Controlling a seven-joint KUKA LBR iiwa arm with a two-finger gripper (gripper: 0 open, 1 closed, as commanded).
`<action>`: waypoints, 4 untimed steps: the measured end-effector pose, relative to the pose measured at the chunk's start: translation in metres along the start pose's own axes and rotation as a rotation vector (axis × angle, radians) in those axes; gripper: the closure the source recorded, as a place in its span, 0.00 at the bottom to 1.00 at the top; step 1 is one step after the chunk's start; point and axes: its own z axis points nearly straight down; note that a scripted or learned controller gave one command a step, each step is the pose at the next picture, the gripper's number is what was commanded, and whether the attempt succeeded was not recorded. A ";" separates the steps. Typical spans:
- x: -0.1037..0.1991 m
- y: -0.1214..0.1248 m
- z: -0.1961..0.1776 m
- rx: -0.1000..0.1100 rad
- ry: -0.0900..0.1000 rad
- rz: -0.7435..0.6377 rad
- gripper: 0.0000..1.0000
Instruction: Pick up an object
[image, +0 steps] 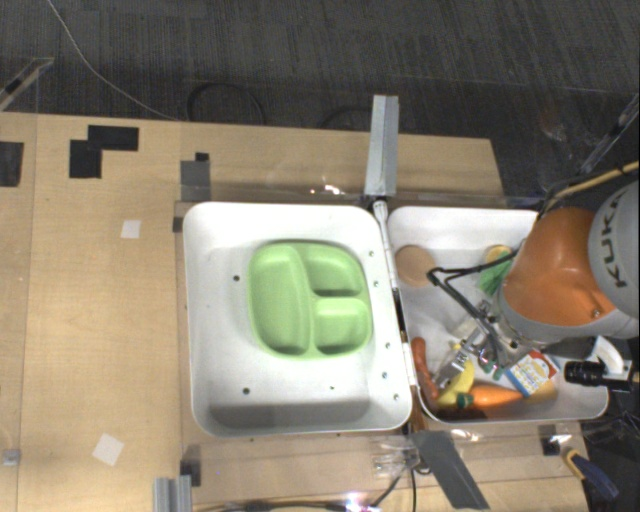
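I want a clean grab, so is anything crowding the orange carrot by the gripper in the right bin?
Yes. The gripper sits just above the carrot, but a yellow piece and a red piece lie against it.

A pale wooden bench (90, 330) with black patches (100, 148) stands on dark grey carpet (250, 50).

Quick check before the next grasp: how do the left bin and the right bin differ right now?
The left bin holds one thing, a green divided plate lying flat near its middle; the right bin holds a jumble of small items, among them a tan ball and an orange carrot-like piece. The arm hangs over the right bin, with the pincer down among its items; nothing hangs over the left bin. Both are shallow, white and round-cornered.
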 end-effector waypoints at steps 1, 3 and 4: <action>0.002 0.003 0.000 0.003 -0.002 0.026 0.00; -0.001 0.006 -0.012 -0.004 -0.012 0.039 1.00; -0.057 -0.064 -0.189 0.007 0.013 -0.255 1.00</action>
